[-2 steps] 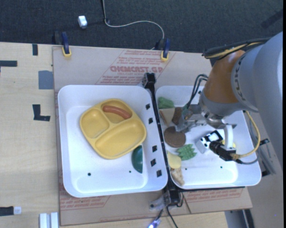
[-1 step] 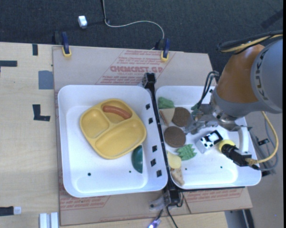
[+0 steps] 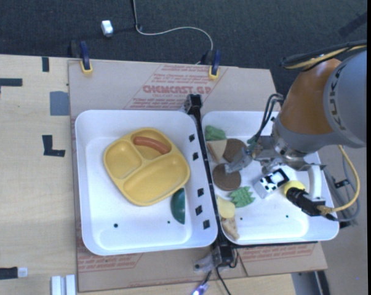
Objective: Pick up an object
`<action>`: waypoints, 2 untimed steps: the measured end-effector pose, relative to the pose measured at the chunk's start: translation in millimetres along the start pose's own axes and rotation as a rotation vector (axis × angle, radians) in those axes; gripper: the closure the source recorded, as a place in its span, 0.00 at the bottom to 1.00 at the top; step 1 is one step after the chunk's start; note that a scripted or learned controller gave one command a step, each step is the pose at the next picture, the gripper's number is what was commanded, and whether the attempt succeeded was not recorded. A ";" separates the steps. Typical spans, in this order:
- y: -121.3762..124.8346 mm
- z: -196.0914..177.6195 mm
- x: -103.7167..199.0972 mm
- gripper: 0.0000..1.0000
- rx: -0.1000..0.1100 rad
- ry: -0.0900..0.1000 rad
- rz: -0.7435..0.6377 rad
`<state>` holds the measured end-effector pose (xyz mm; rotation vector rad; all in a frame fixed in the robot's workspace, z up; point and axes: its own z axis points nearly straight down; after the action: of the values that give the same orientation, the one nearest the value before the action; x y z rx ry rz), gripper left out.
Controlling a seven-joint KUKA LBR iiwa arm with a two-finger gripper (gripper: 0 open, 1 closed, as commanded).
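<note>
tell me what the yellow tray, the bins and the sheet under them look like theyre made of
Yellow tray: likely moulded plastic, with a smooth, softly glossy surface and rounded compartments.
Bins: probably thin white plastic, judging by the uniform smooth walls and rounded corners with a slight sheen.
Sheet: cardboard, being matte brown with red printed lettering, clamped at the far edge.

Cardboard sheet (image 3: pixel 173 91) under 2 bins, held by 2 blue-yellow clamps (image 3: pixel 83 57); white cable (image 3: pixel 173 31) on dark carpet.

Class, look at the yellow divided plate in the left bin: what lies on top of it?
A hot dog lies in one top compartment of the yellow plate. The other compartments look bare. Whatever is beneath the plate is covered.
</note>
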<state>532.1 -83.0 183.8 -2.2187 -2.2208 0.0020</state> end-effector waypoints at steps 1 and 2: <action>-31.2 103.9 -12.2 0.00 0.001 -0.003 0.003; -29.6 89.6 -10.6 1.00 0.000 -0.001 0.000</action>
<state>502.3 -93.5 94.3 -2.2192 -2.2206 0.0029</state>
